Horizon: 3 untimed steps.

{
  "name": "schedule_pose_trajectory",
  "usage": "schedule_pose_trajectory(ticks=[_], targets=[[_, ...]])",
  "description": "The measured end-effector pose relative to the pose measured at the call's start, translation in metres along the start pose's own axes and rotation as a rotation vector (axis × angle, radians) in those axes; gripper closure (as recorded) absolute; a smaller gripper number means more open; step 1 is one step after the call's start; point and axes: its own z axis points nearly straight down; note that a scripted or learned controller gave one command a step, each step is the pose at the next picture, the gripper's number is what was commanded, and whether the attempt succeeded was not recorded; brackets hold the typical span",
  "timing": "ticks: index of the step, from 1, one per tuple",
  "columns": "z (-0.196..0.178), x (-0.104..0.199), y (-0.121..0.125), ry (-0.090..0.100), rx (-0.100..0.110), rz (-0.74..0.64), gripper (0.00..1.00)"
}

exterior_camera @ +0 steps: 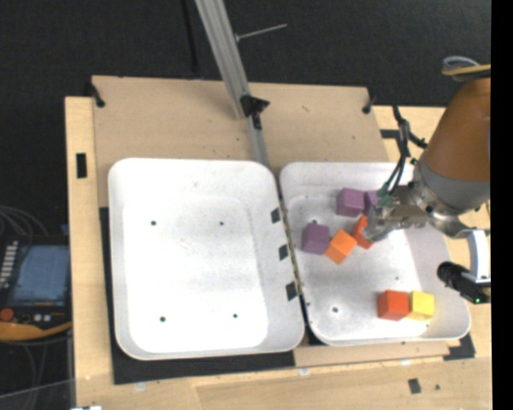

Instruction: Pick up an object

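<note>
Blocks crowd the right bin (325,178). The gripper (378,222) sits low beside a small red block (362,231), near the orange block (342,246). It could bump that neighbour away and miss.

arm (462,148): big rounded body, orange band on top, grey below
wrist: grey collar w/ silver metal edge underneath
cables (402,148): thin dark ones down the arm's left side, a green strand mixed in
gripper (378,226): small, dark grey metal, boxy, detail too small to make out
top of arm: pale cable loop (463,65) near the orange part
</note>
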Motion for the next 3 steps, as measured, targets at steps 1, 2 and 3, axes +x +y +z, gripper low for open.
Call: schedule_pose_trajectory(ticks=[1,2,3], targets=[[-0.050,0.002,-0.006,0.000,0.001,-0.001,1.00],[-0.038,0.048,-0.003,0.002,0.008,-0.002,1.00],[-0.029,0.092,-0.003,0.002,0.009,-0.002,1.00]])
